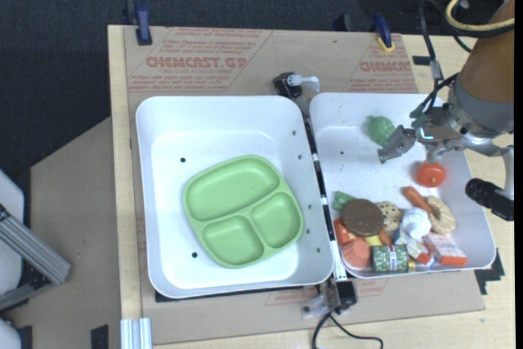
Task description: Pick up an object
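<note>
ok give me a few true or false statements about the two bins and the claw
1. The green divided plate lies in the left bin. True.
2. The claw hangs over the left bin. False: it is over the right bin, beside the green toy.
3. The red ball lies apart from the pile of toy food. True.
4. The pile of toy food fills the far end of the right bin. False: it sits at the near end.
5. The brown round piece rests in the plate. False: it is in the right bin's pile.
</note>
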Action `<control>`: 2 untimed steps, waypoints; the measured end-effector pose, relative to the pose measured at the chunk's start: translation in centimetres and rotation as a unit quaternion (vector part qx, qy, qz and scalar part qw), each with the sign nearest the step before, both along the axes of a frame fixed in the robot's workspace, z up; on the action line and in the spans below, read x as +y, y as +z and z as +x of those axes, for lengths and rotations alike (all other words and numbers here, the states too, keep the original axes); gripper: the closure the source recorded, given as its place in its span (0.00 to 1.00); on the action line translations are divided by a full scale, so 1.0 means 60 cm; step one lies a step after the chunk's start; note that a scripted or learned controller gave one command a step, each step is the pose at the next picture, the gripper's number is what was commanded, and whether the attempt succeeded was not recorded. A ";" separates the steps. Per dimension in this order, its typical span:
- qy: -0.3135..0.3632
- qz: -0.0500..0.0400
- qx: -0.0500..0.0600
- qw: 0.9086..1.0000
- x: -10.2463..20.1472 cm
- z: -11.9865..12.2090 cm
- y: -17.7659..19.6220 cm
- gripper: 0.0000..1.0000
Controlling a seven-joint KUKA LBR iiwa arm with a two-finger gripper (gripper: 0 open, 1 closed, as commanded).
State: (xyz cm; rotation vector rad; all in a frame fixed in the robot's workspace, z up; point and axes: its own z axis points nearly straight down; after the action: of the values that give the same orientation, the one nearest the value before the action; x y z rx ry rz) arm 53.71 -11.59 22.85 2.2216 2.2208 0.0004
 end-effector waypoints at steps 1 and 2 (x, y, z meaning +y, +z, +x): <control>-0.003 -0.003 -0.001 1.000 -0.154 0.098 -0.036 0.00; 0.001 0.000 -0.001 1.000 -0.172 0.071 -0.222 0.00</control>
State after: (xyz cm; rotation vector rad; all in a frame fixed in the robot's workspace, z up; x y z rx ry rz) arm 57.98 -21.92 9.54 2.2192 2.2208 0.0021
